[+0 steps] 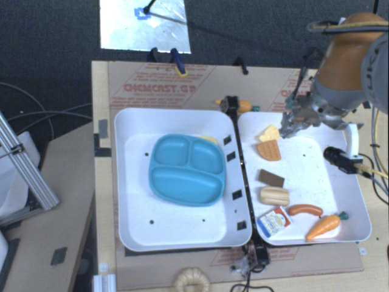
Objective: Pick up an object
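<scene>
Two white bins, blue tray (186, 170) in left, toy food in right, claw (288, 128) state unclear

Tray (187, 169) in left bin (130, 181) — toy foods (275, 195) in right bin (352, 187).

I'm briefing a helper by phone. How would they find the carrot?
Look in the right-hand bin, at its near right corner. The carrot lies there, just below the sausage. It alone is orange, tapered, with a green tip.
</scene>
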Available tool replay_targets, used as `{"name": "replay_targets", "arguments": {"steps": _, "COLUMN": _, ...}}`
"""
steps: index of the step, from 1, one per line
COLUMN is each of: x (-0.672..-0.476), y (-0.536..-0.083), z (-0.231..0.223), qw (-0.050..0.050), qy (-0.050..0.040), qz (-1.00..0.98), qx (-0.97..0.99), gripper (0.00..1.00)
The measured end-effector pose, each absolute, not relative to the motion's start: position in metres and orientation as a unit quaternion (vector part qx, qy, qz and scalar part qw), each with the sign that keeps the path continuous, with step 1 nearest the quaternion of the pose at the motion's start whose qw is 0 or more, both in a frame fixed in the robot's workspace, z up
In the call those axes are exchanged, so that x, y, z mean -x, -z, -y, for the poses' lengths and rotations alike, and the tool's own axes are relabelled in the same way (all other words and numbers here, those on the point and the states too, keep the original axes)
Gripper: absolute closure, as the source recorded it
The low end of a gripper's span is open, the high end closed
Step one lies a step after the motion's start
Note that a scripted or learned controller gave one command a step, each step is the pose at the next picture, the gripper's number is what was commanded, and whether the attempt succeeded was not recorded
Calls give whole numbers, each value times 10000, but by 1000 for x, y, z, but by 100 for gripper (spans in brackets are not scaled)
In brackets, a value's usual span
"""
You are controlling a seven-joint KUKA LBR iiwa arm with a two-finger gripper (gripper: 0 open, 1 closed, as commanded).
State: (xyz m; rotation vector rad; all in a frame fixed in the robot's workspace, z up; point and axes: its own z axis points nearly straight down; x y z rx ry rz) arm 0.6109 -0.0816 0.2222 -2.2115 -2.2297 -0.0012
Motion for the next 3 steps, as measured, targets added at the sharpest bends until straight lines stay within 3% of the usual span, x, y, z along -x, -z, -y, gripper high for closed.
{"name": "replay_targets", "arguments": {"steps": 1, "x": -576, "y": -234, "z": 41, "qw": 12, "qy": 3, "qz": 7100, "qx": 7042, "gripper": 100}}
{"name": "replay_targets", "arguments": {"steps": 2, "x": -587, "y": -225, "z": 34, "qw": -5, "qy": 7, "qz": 7094, "qx": 7048, "gripper": 100}}
{"name": "replay_targets", "arguments": {"steps": 3, "x": -583, "y": -230, "z": 33, "qw": -6, "qy": 7, "qz": 7089, "qx": 7053, "gripper": 100}}
